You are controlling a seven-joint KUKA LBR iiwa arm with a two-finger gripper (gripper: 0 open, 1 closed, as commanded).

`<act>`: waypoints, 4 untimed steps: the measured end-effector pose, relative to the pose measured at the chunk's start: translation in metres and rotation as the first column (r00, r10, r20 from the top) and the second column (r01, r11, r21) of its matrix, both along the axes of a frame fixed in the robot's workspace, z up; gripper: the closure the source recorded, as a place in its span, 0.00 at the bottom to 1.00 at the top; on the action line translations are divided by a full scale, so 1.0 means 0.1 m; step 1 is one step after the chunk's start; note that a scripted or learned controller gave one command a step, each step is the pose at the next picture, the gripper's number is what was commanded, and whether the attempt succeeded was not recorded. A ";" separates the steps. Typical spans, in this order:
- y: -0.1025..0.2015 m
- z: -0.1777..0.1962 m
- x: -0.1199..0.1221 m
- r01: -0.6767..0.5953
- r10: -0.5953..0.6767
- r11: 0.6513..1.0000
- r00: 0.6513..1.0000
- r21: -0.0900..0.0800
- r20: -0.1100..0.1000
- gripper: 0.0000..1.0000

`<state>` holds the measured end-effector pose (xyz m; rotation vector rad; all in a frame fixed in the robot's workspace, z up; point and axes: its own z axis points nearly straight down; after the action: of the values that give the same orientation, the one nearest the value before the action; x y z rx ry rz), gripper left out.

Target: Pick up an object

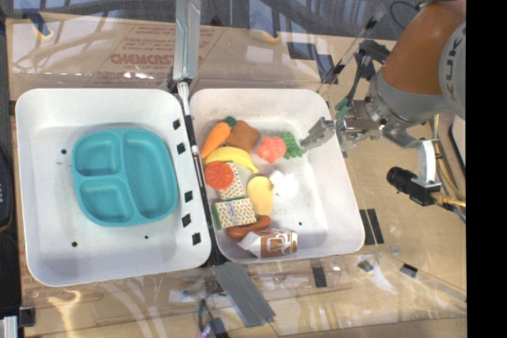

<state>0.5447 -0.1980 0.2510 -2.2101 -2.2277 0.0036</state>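
Bright, even light; glare on clear panels.

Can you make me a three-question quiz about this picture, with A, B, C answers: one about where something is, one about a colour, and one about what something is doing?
1. Where is the carrot?
A. On the tray
B. In the right bin, top left of the food pile
C. On the bench outside the bins

2. What colour is the tray?
A. Teal
B. Red
C. Yellow

3. What is the gripper doing?
A. Resting on the tray
B. Lifting the banana
C. Hanging over the right bin's top right corner, holding nothing

Answers:
1. B: the carrot lies by the divider in the right bin, above the banana.
2. A: the tray in the left bin is teal all over.
3. C: no food sits between its fingers; the pile lies to its left.
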 end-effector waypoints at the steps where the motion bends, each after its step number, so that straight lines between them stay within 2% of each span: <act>1: 0.36 -1.46 0.46 -0.073 0.073 0.997 0.997 0.000 -0.002 0.00; 2: 0.57 -1.40 -0.02 0.121 -0.121 0.993 0.993 0.000 -0.001 0.00; 3: 0.47 -1.59 -0.09 0.122 -0.122 0.993 0.993 0.000 0.000 0.00; 4: 0.46 -1.50 -0.08 0.119 -0.119 0.993 0.993 -0.001 -0.001 1.00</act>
<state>0.5367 -0.1516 0.1014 -2.3386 -2.0918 0.0046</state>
